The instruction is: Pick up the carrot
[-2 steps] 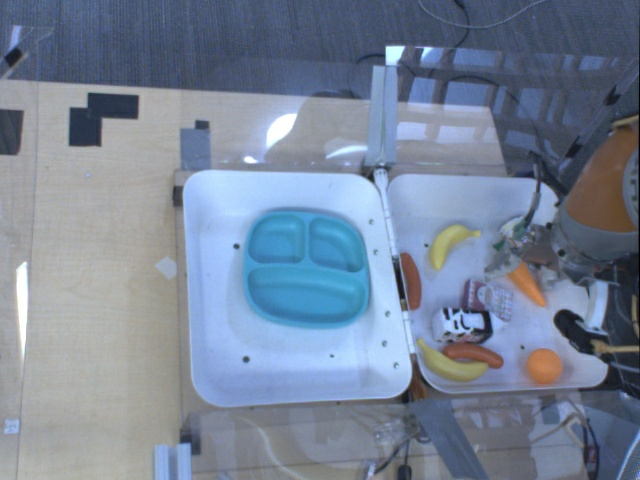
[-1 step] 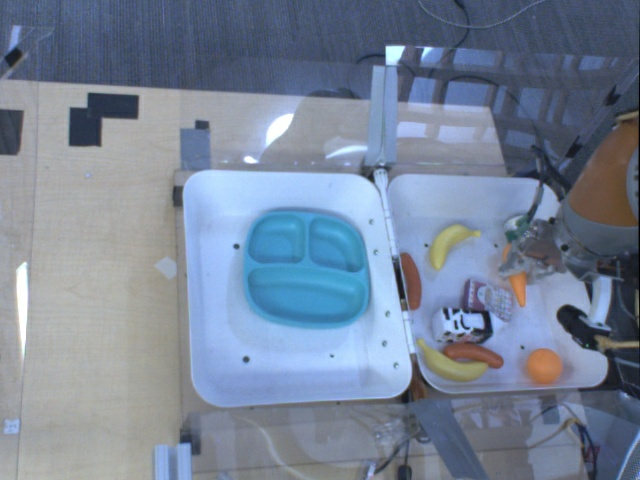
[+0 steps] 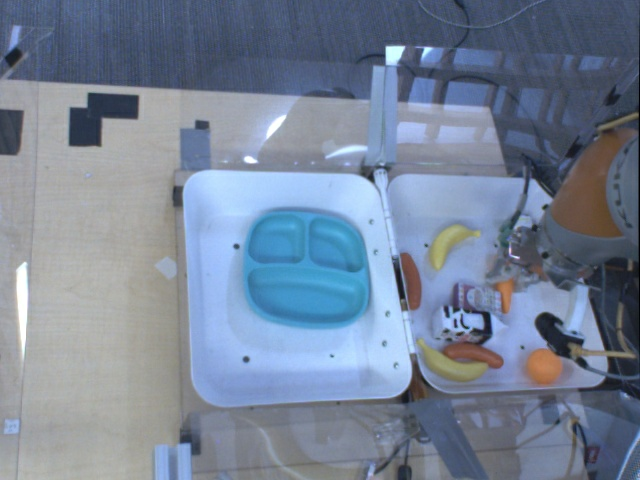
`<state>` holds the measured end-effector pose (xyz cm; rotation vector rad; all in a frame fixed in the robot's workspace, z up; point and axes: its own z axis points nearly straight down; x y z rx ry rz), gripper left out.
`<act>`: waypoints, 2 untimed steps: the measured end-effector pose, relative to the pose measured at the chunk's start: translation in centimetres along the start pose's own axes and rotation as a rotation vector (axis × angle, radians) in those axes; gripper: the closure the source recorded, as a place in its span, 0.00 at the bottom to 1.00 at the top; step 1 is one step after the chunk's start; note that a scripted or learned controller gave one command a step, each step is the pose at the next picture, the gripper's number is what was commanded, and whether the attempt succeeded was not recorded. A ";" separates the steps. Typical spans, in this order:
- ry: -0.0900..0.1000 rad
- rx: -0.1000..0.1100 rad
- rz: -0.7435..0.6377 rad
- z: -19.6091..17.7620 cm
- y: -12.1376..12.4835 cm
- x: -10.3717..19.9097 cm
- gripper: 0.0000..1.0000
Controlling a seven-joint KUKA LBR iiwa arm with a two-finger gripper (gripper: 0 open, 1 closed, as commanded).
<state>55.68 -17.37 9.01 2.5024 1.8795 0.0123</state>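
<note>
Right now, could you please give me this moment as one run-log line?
task: pick up carrot | gripper: low in right bin, at carrot | grasp: unconfirmed | left bin: blue divided plate

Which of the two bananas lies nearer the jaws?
The upper banana, by the right bin's middle; the other banana lies at the bin's near edge, beside the sausage.

One fixed camera above the bench (image 3: 90,298), looking down at a slant, both white bins (image 3: 210,368) in frame, arm (image 3: 600,198) entering from right
</note>
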 end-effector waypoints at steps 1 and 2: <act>0.002 0.008 0.023 -13.5 -3.3 7.0 1.00; 0.001 0.012 0.050 -9.1 -1.4 7.1 1.00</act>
